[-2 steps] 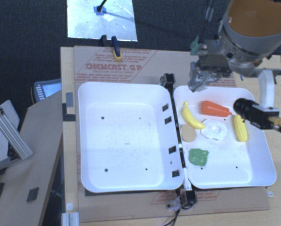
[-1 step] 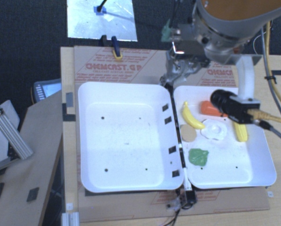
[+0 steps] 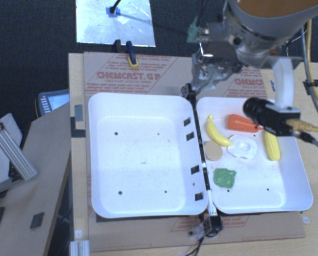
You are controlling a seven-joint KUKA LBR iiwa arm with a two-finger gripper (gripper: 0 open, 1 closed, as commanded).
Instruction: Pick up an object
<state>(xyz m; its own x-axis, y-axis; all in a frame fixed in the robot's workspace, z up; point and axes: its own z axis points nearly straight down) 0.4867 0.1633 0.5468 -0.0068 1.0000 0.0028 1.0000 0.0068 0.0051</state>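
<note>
The right bin [image 3: 268, 192] holds several small items: a yellow banana [image 3: 217, 133], an orange carrot [image 3: 238, 122], a white fried-egg shape [image 3: 243, 148], a tan round disc [image 3: 213, 152], a green leafy piece [image 3: 224, 177] and a yellow corn cob [image 3: 271, 146]. My gripper [image 3: 194, 88] hangs from the grey and orange arm above the far end of the divider between the two bins. It is up and to the left of the banana and apart from every item. Nothing shows in its grasp.
The left bin [image 3: 140, 159] sits beside the right one, joined along a clipped black seam [image 3: 200, 159]. A black cylinder [image 3: 266, 116] on the arm overhangs the carrot's right end. Cardboard [image 3: 132, 73] lies under both bins, with a yellow clamp [image 3: 132, 61] at the back.
</note>
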